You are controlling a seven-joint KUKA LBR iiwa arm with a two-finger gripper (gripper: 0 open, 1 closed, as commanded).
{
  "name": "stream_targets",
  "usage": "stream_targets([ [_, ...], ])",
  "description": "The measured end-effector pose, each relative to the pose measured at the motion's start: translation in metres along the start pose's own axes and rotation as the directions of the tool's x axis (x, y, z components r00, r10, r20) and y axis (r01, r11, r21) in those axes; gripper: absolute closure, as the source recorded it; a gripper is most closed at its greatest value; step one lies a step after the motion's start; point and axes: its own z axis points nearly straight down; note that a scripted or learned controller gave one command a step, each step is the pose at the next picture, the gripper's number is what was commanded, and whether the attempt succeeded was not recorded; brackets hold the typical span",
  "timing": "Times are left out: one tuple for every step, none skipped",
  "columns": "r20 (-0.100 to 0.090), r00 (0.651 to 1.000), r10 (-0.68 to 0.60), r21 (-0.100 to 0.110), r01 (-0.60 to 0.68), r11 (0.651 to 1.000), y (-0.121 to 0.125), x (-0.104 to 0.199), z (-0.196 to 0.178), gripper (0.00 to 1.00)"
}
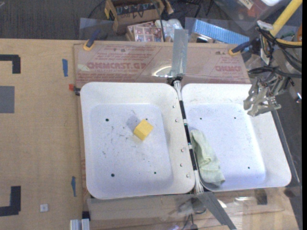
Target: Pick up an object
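Pincer (259,107) is hovering, holding nothing, its spread untellable, over the right bin (268,171); yellow block (143,129) is lying well left; it should be centring overhead before descending.

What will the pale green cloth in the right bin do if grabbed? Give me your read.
The pale green cloth lies crumpled against the right bin left wall, so it is probably floppy and would drape from the claw. It looks thin and likely light. Pushed, it would probably bunch rather than slide.

Small yellow block (143,130), turned cornerwise, resting flat near the middle of the left bin (96,92); crumpled pale green cloth (206,158) against the right bin's (268,176) left wall.
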Motion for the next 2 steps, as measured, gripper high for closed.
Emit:
stream_targets([
  [-0.005, 0.99, 0.138, -0.002, -0.138, 0.99, 0.069, -0.021, 0.119, 1.0],
  [-0.005, 0.95, -0.311, -0.006, 0.311, 0.95, 0.093, 0.003, 0.119, 1.0],
])
